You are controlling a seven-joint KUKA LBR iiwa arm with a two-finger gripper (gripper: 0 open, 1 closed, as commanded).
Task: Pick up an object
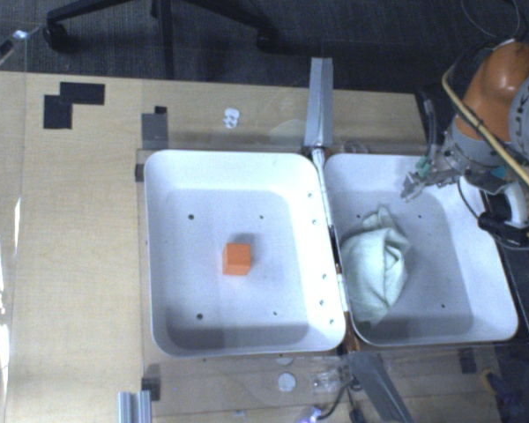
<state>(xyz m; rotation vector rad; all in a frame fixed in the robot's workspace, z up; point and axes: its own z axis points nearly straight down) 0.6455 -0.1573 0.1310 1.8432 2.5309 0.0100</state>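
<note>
On bench, 2 white bins side by side, touching along a metal divider strip. Left bin holds one small orange cube, sitting flat on the floor a bit below and left of centre, well apart from all walls. Right bin holds a crumpled white cloth, bunched into a heap near the bin's left wall and toward the lower half; folds visible, one edge sticking up toward the top of the heap.

Arm comes in from the right, orange band at upper right, grey wrist below it. Gripper hangs over the upper part of the right bin, near its back wall, pointing left and down. It sits above and right of the cloth, not touching it, w/ bare bin floor between. Too small and blurred to tell how the gripper is set; can't say if open or closed. Nothing seen in its grasp. Cube is across the divider, far from gripper.

Cables trail from the wrist down the right side. Black tape marks on bench top left; chair base on dark floor beyond.
</note>
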